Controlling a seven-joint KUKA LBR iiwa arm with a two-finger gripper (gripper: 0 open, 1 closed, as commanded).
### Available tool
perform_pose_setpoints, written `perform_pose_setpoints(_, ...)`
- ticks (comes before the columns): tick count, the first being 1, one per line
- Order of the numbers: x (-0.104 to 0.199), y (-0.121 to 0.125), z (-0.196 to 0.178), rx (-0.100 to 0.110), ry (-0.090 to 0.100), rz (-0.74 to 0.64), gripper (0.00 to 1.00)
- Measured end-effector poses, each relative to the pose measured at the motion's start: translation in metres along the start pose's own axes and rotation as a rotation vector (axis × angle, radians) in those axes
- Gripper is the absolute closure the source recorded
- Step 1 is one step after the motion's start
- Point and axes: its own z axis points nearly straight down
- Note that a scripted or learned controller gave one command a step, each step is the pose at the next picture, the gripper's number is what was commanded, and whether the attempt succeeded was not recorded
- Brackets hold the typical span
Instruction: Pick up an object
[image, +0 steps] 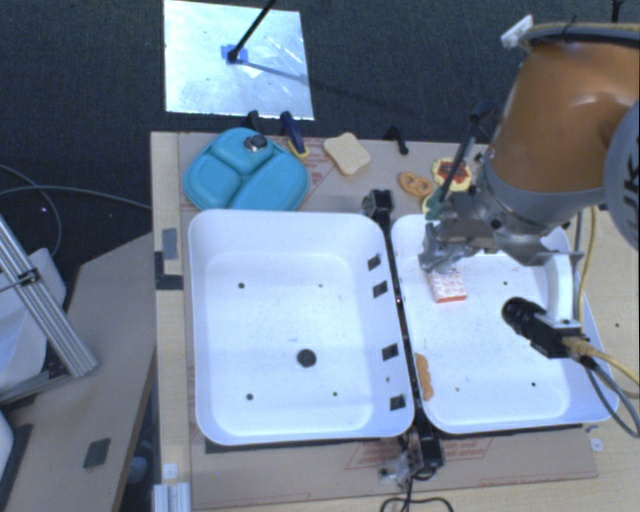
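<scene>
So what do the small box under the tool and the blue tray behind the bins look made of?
The small red-and-white box looks like printed cardboard: flat faces, matte print. The blue compartment tray looks like moulded plastic, smooth with soft sheen and rounded wells. Neither is certain.

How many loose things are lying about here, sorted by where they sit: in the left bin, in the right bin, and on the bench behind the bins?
Left bin: 1, a small dark disc.
Right bin: 2, a red-and-white packet and an orange piece.
Bench behind: 4, a blue tray, a bread slice, a pretzel and a red-and-yellow toy.
Total: 7
</scene>
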Motion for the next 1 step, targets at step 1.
perform_pose_setpoints(1,-0.0024,-0.0012,0.0096,0.017,-0.005,0.005,0.00)
